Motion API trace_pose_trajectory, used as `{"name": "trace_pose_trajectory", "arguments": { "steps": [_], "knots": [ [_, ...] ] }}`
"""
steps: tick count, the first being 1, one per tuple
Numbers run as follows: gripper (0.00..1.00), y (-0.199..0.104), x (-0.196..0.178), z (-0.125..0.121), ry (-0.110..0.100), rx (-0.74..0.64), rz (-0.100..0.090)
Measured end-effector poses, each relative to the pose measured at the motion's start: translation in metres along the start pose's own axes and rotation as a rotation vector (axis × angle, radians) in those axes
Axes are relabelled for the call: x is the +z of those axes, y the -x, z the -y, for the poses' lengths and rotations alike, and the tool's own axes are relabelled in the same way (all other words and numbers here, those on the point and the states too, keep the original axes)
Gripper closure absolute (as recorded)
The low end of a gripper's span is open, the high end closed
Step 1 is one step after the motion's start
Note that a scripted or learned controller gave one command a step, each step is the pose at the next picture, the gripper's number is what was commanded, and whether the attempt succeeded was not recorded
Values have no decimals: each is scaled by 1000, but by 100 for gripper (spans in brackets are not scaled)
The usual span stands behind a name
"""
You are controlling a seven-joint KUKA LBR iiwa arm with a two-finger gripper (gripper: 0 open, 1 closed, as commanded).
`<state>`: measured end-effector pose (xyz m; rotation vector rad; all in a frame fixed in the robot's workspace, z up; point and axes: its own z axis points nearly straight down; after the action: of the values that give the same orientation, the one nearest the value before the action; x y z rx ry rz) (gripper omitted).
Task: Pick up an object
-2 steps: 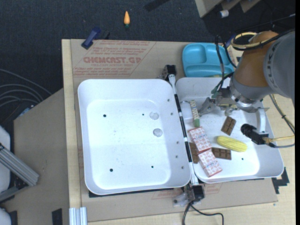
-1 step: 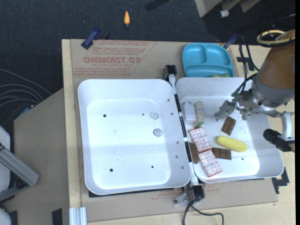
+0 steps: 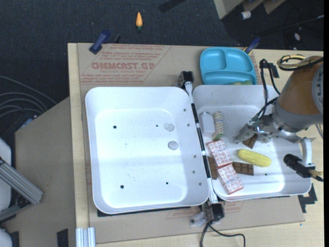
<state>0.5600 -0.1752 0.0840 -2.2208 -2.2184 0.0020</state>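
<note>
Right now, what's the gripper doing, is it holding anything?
Gripper: low in the right bin, just above the corn cob; open or closed cannot be told.

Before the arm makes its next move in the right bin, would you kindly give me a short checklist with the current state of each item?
1. Gripper over the right bin: ok.
2. Something between the fingers: cannot tell; the view is too blurred there.
3. Corn cob near the gripper, lying free of the red and white boxes: ok.
4. Brown block reachable: not ok; it is wedged against the boxes and the corn.
5. Left bin free as a drop spot: ok.
6. Blue tray clear of the arm: ok.
</note>
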Motion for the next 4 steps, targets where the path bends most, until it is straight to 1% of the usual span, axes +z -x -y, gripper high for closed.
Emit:
{"name": "trace_pose_trajectory", "arguments": {
  "steps": [1, 2, 3, 4],
  "knots": [
    [100, 0, -11, -1, 3, 0, 0],
    [0, 0, -10, -1, 3, 0, 0],
    [0, -72, -1, -103, 6, -3, 0],
    [0, -61, 0, -17, 1, 0, 1]
  ]
}}
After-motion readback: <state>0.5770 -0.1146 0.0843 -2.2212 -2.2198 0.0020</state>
